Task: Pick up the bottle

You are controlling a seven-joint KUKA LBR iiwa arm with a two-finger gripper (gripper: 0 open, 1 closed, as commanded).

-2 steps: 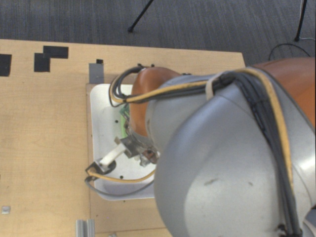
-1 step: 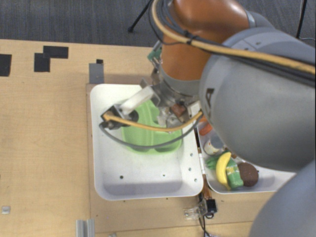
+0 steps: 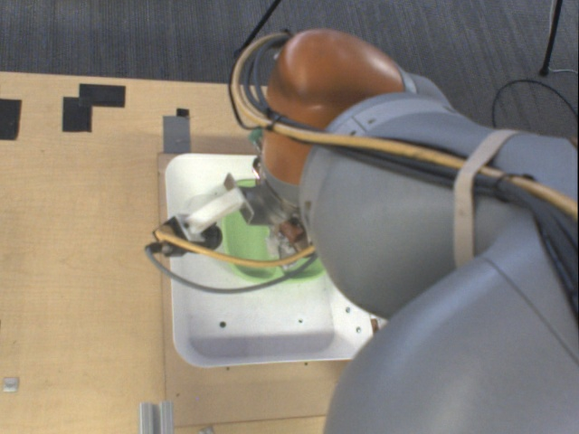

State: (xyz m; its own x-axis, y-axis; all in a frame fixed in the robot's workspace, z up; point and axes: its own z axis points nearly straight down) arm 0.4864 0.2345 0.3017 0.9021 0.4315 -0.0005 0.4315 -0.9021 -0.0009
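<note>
So there's one white bin [image 3: 244, 337] I can make out here, sitting on the tan wooden bench [image 3: 81, 269], and the arm [image 3: 425, 224] takes up most of the right side. It's a big grey thing with its one orange band [image 3: 326, 70] up top, and it covers the right part of the bin.

The gripper [image 3: 282, 240] is down inside the bin, in the upper middle part, right over a single green object [image 3: 242, 239]. That's the only loose item I can count in there. Is it the bottle? Honestly can't tell. It's green and rounded along its left and lower edges, but the wrist hides most of it. It lies on the bin floor toward the back half, touching or just under the gripper. Whether the gripper is clamped on it or loose I can't tell either, because the business end is buried under the wrist.

The front half of the bin floor is bare white plastic with a few tiny dark dots.

Other stuff: three black patches [image 3: 90, 105] on the bench along the far left, one of them cut off by the picture's edge, and one small grey bracket [image 3: 176, 135] just behind the bin's back left corner. Grey carpet [image 3: 136, 16] lies beyond the bench.
</note>
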